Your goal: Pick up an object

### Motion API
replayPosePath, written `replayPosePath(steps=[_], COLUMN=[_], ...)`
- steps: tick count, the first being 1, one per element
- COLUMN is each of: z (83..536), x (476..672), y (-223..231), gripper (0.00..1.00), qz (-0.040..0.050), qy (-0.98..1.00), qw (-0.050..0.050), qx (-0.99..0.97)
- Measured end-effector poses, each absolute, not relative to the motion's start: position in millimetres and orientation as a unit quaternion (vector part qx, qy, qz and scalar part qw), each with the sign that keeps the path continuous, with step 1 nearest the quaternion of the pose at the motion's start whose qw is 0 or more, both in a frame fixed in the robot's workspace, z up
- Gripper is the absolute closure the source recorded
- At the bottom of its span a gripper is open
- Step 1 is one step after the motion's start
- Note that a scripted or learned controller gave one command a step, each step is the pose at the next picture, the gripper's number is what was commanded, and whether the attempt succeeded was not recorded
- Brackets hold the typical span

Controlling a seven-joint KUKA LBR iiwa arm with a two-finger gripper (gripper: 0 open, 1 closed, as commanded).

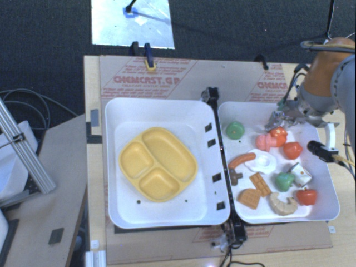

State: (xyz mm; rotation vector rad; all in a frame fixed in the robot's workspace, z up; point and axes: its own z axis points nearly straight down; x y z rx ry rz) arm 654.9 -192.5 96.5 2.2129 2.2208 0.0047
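The orange-red toy fruit (277,133) lies at the back of the right bin (334,204), touching the pink piece (265,142) beside it. It looks light, hard and slick, best pinched across its rounded middle. The hand (280,118) hovers just behind it; its grip cannot be told.

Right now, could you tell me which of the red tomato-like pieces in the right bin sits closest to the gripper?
The red piece at the bin's back, right under the gripper; the other two lie farther toward the front.
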Motion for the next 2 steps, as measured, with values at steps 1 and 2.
replayPosePath(steps=[1,2], z=[144.6,188.0], x=[670.7,668.5], y=[-110.5,-37.6], gripper=[1.0,1.0], qz=[0.002,0.0024], qy=[0.711,0.711], qw=[0.002,0.002], qx=[0.703,0.703])
